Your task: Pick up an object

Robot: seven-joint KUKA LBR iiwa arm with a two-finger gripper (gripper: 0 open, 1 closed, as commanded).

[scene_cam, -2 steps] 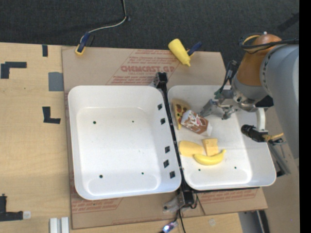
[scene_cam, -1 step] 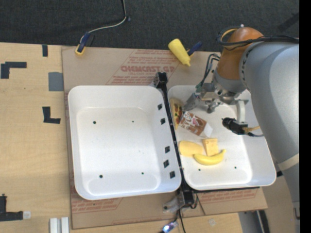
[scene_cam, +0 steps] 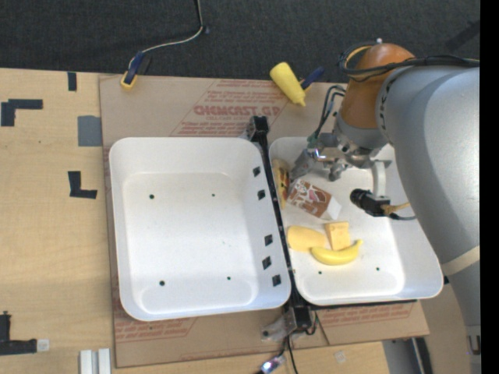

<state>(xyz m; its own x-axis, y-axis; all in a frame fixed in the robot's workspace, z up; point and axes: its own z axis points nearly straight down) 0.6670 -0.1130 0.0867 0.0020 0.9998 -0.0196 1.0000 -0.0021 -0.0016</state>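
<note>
**Over the right-hand bin, with nothing lifted yet**

At the far corner of the bin on the view's right, the claw hung low, just beside a brown-and-white packet that lay flat against the dividing wall. Whether the claw was released or clenched could not be told from this slant, and nothing showed in its grip. The packet looked like the likeliest target, being nearest, though that was only a judgement. Nearer the camera in the same bin lay a banana, a tan block touching its upper edge, and a pale yellow piece just beside both. All of them rested on the bin floor. The other bin sat alongside on the worktop.

By this evidence the pick was in its approach stage at best. The arm had reached the objects, but the closing on one, the lift and any carrying away were left to do.
</note>
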